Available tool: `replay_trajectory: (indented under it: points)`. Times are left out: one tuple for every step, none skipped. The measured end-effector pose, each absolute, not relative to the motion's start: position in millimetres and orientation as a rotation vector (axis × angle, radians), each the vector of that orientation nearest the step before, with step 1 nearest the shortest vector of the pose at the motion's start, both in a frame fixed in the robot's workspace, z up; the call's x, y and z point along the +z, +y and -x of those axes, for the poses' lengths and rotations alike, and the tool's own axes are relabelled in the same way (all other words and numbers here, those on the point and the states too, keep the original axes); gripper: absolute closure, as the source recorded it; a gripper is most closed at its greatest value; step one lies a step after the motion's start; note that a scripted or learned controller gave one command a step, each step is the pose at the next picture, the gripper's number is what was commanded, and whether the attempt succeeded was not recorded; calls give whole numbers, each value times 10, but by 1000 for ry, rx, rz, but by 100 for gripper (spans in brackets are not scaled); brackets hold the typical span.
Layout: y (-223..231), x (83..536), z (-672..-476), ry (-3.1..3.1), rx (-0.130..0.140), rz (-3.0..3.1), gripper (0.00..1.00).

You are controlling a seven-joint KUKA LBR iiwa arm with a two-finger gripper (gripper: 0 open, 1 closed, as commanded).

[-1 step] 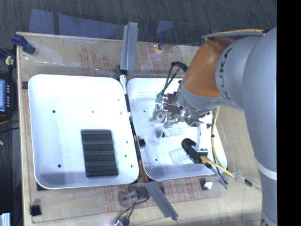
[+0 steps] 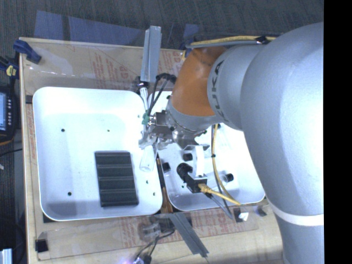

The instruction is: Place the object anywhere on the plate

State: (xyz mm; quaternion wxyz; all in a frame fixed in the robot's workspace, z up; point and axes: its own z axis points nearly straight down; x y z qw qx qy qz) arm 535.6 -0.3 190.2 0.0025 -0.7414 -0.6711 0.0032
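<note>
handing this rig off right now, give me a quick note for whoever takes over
Gripper: over the right edge of the left bin, near the divide between the two bins; too blurred to tell its state or whether it holds anything.
Job's things: a dark ribbed rectangular slab, possibly the plate, lies flat in the lower middle of the left bin. I cannot make out the object to be placed; the arm covers most of the right bin.
Done: nothing rests on the slab.
Left: confirm what the gripper has, then place the object on the plate.
</note>
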Motion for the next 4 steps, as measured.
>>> replay_trajectory:
  points:
    - [1121,1171,-4746,-2225,9,2211,100]
    - [2191,1719,-4746,-2398,5,2025,100]
    - [1580,2566,-4761,-2389,1,2037,100]
    - [1021,1587,-4749,-2108,12,2324,100]
